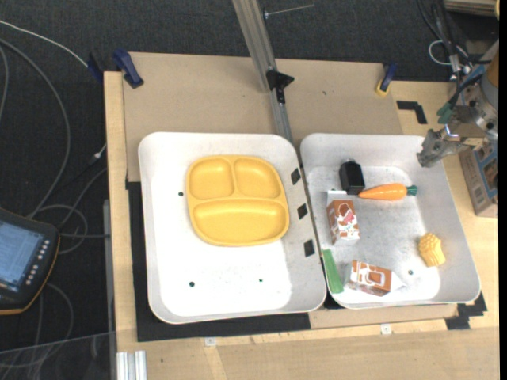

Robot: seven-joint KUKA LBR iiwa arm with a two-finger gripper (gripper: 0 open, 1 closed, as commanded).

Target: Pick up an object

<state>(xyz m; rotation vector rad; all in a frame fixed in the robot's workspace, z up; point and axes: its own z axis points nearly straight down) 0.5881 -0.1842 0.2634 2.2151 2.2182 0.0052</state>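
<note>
Nearest me, a small carton [371, 278] lies by the right bin's [455, 236] front edge, a green stick [332, 271] just beside it. My claw [434, 147] hangs over that bin's back right corner; I cannot tell its state. From there: carrot [384, 191], black block [351, 176], second carton [343, 220], yellow corn [430, 248]. The left bin [162, 236] bears a yellow tray [236, 199].

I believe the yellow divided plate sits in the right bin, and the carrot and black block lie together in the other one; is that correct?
Not quite: the camera view shows the yellow divided plate in the left bin. The carrot and black block do lie together in the other bin.
</note>
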